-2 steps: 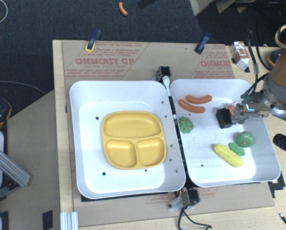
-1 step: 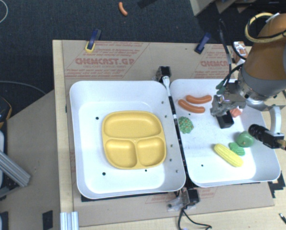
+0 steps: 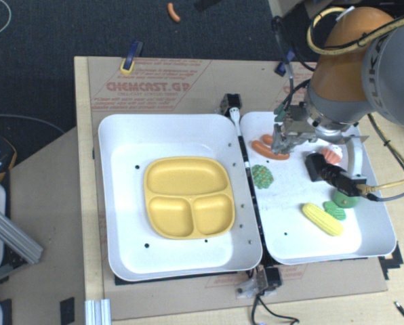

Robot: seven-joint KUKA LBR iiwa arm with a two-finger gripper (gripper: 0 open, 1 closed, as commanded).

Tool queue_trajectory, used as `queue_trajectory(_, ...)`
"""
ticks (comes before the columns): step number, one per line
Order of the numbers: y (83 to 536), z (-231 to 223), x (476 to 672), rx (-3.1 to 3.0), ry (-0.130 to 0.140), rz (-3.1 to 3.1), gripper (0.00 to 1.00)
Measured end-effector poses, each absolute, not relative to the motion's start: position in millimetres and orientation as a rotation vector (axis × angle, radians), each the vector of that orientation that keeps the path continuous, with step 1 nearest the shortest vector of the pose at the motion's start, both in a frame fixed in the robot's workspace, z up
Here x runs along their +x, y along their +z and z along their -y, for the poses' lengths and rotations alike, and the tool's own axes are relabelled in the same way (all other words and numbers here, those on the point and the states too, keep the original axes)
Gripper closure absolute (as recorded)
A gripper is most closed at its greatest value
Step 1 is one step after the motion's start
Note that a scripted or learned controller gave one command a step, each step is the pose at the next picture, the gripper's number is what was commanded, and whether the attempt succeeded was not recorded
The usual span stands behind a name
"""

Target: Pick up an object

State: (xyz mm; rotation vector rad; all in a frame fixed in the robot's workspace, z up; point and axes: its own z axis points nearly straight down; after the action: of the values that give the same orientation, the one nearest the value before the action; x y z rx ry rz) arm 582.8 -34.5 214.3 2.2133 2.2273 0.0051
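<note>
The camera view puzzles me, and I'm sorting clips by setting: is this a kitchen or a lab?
Most likely a robotics lab. Toy food, such as a corn cob and broccoli, lies in a white bin on a board-topped bench with loose cables, under the arm's end effector.

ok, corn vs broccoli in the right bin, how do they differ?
The corn is yellow; the broccoli is green. The corn is long and lies at a slant near the bin's front; the broccoli is a small rounded clump by the left wall of the right bin. The corn touches a green piece; the broccoli sits alone. Both are toy foods, lying loose in that bin, away from the gripper.
</note>
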Motion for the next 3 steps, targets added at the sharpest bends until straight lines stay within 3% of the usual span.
queue_trajectory(2, 216, -64, 624.6, 2.215, 0.005, -2.226, 1.00)
queue_trajectory(3, 236, -86, 636.1, 2.216, 0.007, -2.223, 1.00)
